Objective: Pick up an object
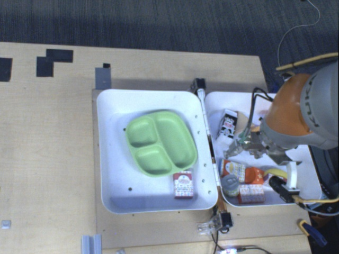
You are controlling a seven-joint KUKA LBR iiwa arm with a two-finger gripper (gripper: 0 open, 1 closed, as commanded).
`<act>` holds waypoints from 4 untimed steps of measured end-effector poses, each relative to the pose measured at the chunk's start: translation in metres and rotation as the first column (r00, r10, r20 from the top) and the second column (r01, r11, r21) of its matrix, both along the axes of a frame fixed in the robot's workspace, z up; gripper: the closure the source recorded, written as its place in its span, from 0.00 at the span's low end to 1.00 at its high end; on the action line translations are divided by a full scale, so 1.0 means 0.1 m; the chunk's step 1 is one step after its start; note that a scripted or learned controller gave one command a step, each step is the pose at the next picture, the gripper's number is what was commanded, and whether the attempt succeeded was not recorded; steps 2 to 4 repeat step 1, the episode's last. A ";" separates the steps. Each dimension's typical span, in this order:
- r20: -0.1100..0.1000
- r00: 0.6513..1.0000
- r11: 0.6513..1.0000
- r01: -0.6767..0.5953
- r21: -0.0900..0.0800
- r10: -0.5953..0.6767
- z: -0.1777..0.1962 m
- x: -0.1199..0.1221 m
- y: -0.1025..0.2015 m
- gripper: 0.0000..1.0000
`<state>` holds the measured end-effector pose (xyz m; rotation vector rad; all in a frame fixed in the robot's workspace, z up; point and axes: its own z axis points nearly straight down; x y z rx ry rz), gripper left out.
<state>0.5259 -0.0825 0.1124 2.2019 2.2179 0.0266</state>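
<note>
My gripper [239, 146] hangs over the middle of the right bin [214, 103], under the grey wrist with the orange band. Just below it lies an orange and white pack [241, 172]. A black and white packet [228, 125] lies up and to the left of the gripper. A small red box [252, 193] and a grey round cap [230, 183] sit by the bin's front wall. A yellow thing [275, 172] shows partly under the arm. Nothing shows held in the gripper.
The left bin [108, 157] holds a green divided plate [160, 142] and a red and white box [183, 184] at its front right. A raised divider [207, 136] separates the two bins. Bare wooden bench lies to the left.
</note>
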 end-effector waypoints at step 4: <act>-0.005 1.000 1.000 0.004 0.002 -0.004 -0.22 -0.02 0.00 0.00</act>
